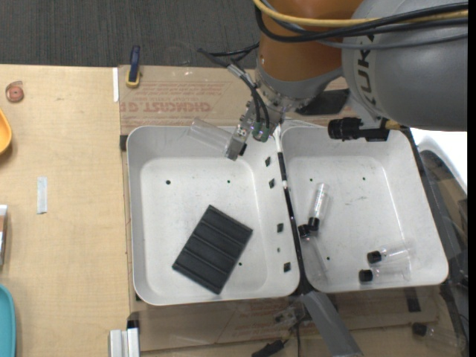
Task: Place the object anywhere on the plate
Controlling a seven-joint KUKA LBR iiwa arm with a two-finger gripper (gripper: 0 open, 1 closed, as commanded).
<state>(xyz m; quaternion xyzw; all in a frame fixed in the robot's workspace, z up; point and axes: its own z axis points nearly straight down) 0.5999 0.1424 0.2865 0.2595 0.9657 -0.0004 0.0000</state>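
Two shallow white plastic bins (149, 199) sit side by side. A flat, ribbed black rectangular plate (213, 248) lies at six o'clock in the left bin. At twelve o'clock, the gripper (236, 146) pinches a clear plastic tube (207, 133) above the bin's rim; placing remains.

In the left bin (149, 199) your one obstacle is the black ridged plate (213, 248), lying flat toward the front edge; the rest of its floor is open. The arm (357, 43) overhangs both bins' back edges, its gripper (236, 149) at the left bin's back right corner. In the right bin (416, 199), clear vials (315, 208) lie centre-left and at the front right corner (387, 262).
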